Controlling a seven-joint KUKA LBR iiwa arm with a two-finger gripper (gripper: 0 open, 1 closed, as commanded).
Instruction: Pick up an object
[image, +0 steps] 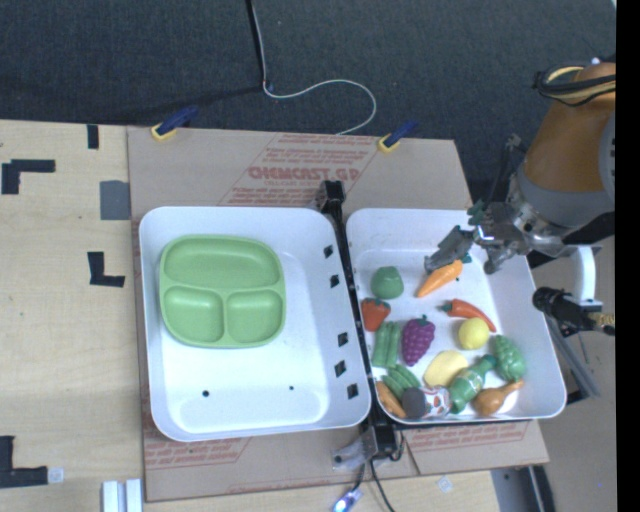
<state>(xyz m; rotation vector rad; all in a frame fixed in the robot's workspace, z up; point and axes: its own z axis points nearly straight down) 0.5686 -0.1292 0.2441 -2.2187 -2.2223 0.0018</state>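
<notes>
Standing over the bench, I see the left bin (180, 400) carrying a green divided tray (222, 290) near its far left corner. The right bin (400, 225) has its toys heaped toward the near edge: purple grapes (417, 339), a yellow lemon (473, 332), broccoli (508, 357). The gripper (452, 250) hangs by the far right corner, touching an orange carrot (440, 279). Whether it is clamped I cannot tell, so the pick looks begun, not proven.
</notes>
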